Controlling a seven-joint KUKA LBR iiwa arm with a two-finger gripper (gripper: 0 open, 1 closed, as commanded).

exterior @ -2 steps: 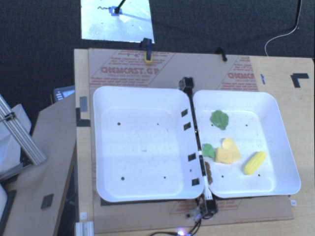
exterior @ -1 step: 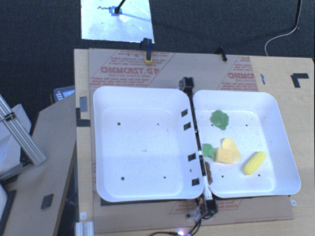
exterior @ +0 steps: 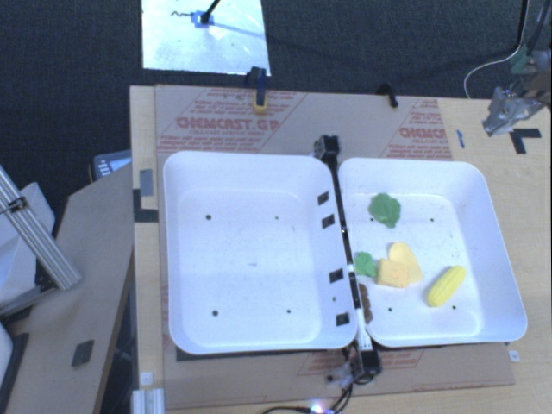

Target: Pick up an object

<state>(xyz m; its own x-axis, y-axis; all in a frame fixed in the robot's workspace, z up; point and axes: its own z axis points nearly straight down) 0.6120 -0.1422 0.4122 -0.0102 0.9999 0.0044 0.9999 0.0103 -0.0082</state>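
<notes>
The right bin (exterior: 483, 188) holds several small objects. A green leafy piece (exterior: 385, 209) lies near its upper middle. Lower down, a smaller green piece (exterior: 366, 265) touches a yellow block-like piece (exterior: 399, 266). A yellow corn cob (exterior: 446, 285) lies to the right of them. My gripper (exterior: 502, 119) hangs at the far right, above the bench behind the right bin's back corner, well away from all the objects.
The left bin (exterior: 185, 179) sits beside the right one, joined by a black clipped seam (exterior: 343, 248). A shiny metal sheet (exterior: 203, 24) lies beyond the bench at the back. A cable (exterior: 483, 67) loops near the gripper.
</notes>
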